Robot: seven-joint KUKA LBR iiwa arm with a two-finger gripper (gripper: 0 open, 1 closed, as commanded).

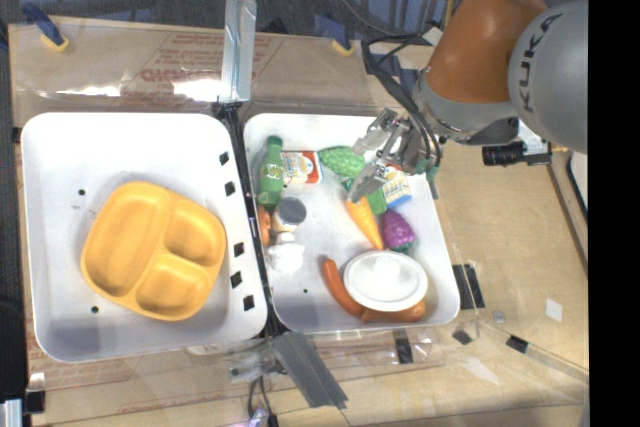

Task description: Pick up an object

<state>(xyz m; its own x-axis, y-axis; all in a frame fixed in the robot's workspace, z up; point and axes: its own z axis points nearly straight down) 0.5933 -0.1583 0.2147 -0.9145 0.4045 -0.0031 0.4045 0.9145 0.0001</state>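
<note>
From the overhead camera, the arm [510,55] reaches in from the right and its gripper [385,155] hangs low over the upper right part of the right bin [440,255]; whether it is spread or pinching anything cannot be told. Just beneath it lie a green leafy toy [340,160], a carrot [364,223] and a purple toy [398,229]. A green bottle [271,172], a white bowl [384,279] and a sausage [338,285] share that bin. The left bin [50,155] holds a yellow divided plate [152,248].
</note>
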